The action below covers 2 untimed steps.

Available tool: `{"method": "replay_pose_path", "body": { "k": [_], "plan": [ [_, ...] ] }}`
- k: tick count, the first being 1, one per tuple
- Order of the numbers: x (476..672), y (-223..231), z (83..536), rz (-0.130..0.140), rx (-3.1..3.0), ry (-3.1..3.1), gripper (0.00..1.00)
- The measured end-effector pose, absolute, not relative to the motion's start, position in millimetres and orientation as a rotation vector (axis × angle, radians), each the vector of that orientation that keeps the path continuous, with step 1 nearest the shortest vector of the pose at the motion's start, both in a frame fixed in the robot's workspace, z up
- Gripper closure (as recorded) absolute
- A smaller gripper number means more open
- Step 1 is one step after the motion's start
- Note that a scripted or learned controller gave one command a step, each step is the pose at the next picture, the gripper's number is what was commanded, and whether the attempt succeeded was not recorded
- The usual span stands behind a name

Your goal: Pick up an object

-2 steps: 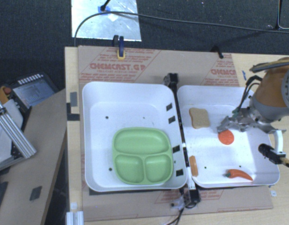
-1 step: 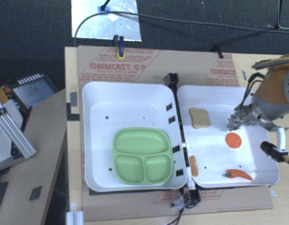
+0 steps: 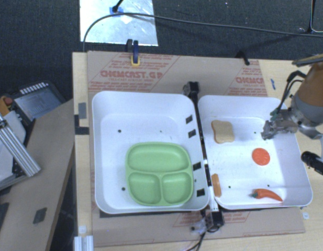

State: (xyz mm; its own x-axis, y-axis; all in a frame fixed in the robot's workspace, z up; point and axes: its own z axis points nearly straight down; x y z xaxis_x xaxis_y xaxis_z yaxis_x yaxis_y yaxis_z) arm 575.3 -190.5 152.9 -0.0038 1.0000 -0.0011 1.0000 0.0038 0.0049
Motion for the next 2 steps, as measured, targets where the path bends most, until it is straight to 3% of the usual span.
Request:
{"method": "replay_pose_path", "body": {
  "k": [1, 2],
  "plan": [
    [576.9, -191, 207, 0.005, 2.212, 2.222, 1.0],
    [576.7, -141, 216, 0.005, 2.21, 2.231, 1.0]
  ]
}}
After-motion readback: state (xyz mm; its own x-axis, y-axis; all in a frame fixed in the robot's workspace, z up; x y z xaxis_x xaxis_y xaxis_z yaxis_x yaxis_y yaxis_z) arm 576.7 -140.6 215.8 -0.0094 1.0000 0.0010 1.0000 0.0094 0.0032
